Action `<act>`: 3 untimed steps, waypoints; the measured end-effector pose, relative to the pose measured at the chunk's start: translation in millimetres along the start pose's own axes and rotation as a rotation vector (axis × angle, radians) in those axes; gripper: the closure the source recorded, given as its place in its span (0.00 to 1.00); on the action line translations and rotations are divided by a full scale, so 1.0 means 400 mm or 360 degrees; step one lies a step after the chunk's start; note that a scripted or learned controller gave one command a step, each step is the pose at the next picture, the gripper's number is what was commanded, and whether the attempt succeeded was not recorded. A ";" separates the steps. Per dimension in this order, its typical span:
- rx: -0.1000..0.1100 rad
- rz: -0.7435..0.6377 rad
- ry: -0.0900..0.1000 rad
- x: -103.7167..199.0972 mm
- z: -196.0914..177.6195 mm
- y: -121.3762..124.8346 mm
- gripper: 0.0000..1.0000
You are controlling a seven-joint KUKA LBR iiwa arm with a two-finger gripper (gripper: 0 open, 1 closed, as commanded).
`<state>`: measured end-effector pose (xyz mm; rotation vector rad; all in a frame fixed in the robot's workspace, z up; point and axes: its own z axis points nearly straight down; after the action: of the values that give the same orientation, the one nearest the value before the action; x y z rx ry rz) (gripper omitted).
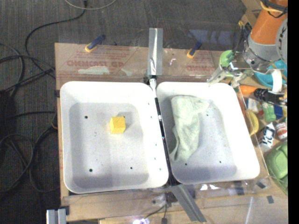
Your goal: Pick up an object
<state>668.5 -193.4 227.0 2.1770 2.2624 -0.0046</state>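
With the gripper (224, 76) spread wide and holding nothing above the right bin's (243, 169) far right corner, it should descend straight over the pale green cloth (188, 127) along that bin's left side and pinch a raised fold.

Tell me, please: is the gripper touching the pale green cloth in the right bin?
Apart. The camera view shows the gripper above the right bin's far corner, with bare white floor between it and the cloth.

One fixed camera looks down at a slant from above the counter (117, 62). Both white bins (70, 125) sit mid-frame, moderately near
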 end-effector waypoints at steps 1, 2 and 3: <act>-0.0001 -0.0199 0.0006 0.303 -0.016 -0.032 0.00; 0.0003 -0.0281 0.0006 0.421 0.110 -0.110 0.00; 0.0000 -0.0202 0.0007 0.337 0.108 -0.107 0.00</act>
<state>620.5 -60.5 183.4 2.0316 2.3980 -0.0001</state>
